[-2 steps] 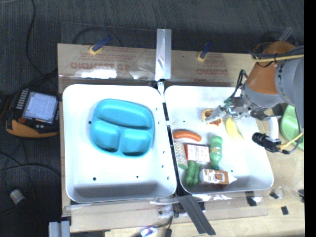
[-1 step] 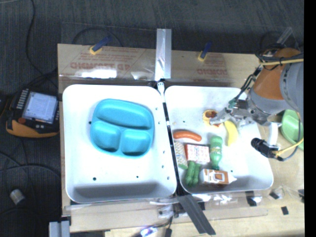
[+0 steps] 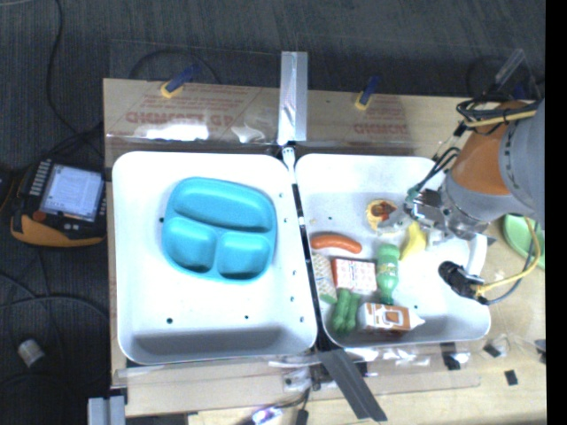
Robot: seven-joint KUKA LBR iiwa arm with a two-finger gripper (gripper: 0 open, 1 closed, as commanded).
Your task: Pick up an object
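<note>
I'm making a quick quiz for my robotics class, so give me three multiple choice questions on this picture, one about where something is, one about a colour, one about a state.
1. Where is the sectioned tray?
A. left bin
B. right bin
C. on the floor

2. What colour is the bottle?
A. red
B. green
C. blue

3. How does the hot dog lie?
A. in the tray
B. on the right bin's floor
C. hanging over the bin's rim

Answers: 1 A, the tray sits in the left bin. 2 B, the bottle is green throughout. 3 B, the hot dog rests flat in the right bin, near the divider.
</note>
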